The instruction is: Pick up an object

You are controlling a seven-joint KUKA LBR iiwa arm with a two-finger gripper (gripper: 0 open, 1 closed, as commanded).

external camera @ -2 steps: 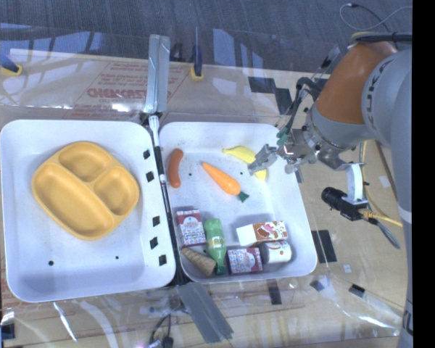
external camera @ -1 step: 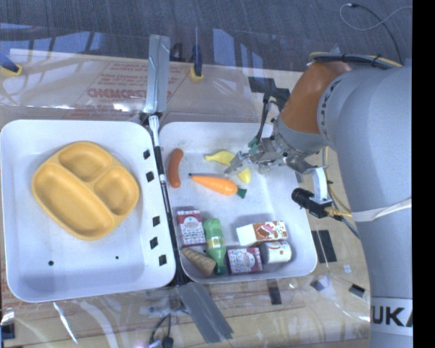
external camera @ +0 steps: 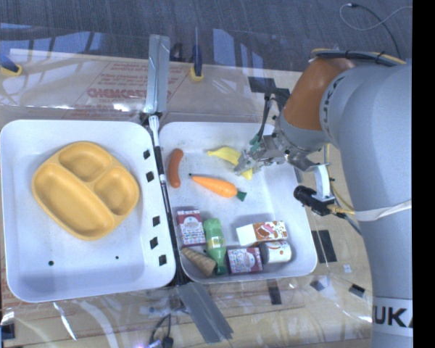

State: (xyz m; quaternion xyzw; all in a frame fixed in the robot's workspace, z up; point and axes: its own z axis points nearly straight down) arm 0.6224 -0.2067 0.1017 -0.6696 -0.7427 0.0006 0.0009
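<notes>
From above, the grey arm [external camera: 362, 158] is reaching in from the right, its orange band [external camera: 308, 96] glossy above the wrist. The gripper [external camera: 248, 162] is sitting low in the right bin [external camera: 290, 194], right at a yellow banana [external camera: 226, 154] lying towards the far side; whether the jaws are clenched or released I cannot tell from here. The banana is looking smooth, curved and plasticky. Just nearer lies a tapered orange carrot [external camera: 216, 186] with a green stub, and to the left a reddish sausage [external camera: 175, 167]. Along the near wall small boxes and jars are crowding together, with a green bottle [external camera: 214, 239] and a cone [external camera: 200, 261]. In the left bin [external camera: 29, 281] a yellow divided plate [external camera: 85, 188], three rounded compartments, is resting alone.
</notes>
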